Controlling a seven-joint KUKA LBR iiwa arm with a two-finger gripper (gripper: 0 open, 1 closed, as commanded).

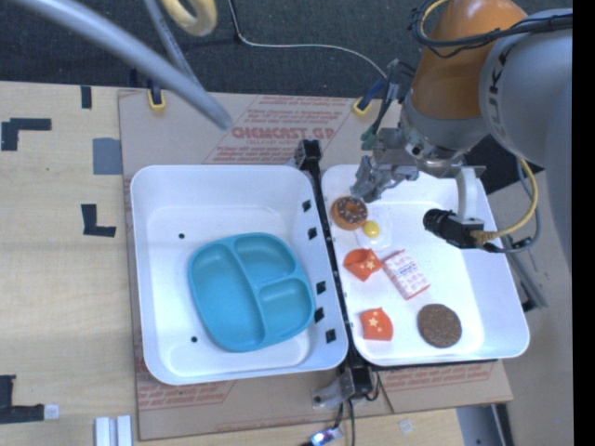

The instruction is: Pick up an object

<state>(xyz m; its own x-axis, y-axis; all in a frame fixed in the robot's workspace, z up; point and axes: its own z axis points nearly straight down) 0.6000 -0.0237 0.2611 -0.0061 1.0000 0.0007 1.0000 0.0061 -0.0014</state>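
Your gripper [364, 186] hangs over the far left corner of the right bin [483, 277], and you cannot tell from this slant whether its jaws are released or clenched. Just in front of the gripper, nearly touching it, lies a round brown donut [350, 213], with a small yellow piece [371, 230] beside it. Nearer you from the donut sit a red wedge [363, 265], a white-and-red packet [405, 274], a red block [376, 324] and a brown cookie [439, 325]. The left bin [158, 249] holds a blue divided tray [249, 291].
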